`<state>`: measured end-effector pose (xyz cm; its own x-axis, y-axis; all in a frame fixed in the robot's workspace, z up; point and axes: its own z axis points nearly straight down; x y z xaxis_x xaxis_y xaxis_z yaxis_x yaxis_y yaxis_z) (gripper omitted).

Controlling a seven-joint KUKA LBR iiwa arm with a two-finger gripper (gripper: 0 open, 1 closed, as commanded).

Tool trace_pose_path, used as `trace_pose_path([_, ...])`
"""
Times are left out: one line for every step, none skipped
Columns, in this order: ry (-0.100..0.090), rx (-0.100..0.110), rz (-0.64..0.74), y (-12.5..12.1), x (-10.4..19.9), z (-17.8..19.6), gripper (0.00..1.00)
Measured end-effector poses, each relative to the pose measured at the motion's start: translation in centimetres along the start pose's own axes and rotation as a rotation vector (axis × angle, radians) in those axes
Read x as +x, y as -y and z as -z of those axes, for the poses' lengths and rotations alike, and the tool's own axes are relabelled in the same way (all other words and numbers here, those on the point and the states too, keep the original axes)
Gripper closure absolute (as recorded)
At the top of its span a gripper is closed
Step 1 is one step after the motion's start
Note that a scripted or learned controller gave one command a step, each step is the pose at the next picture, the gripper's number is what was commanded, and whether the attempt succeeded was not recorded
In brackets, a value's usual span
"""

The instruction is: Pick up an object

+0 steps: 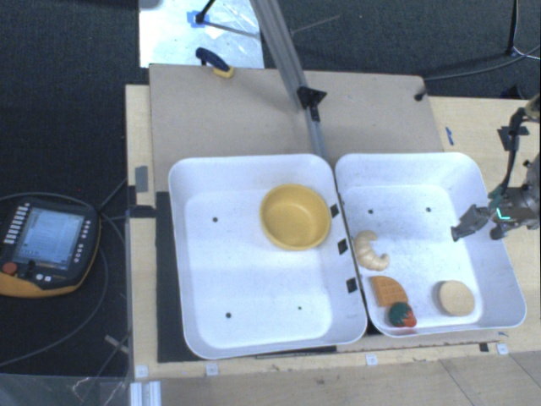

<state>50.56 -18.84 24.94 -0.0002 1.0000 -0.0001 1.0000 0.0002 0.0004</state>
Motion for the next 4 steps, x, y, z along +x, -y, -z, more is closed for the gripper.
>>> trace_pose_path([0.0, 0.0, 0.0, 0.0, 0.0, 0.0, 0.0])
trace_pose_path([-0.001, 0.004, 0.0, 0.9, 0.2, -5.7, 0.0])
trace_pose_path([-0.001, 0.004, 0.0, 0.9, 0.9, -11.7, 0.0])
trace_pose_path([-0.001, 0.003, 0.0, 1.0, 0.9, -16.1, 0.0])
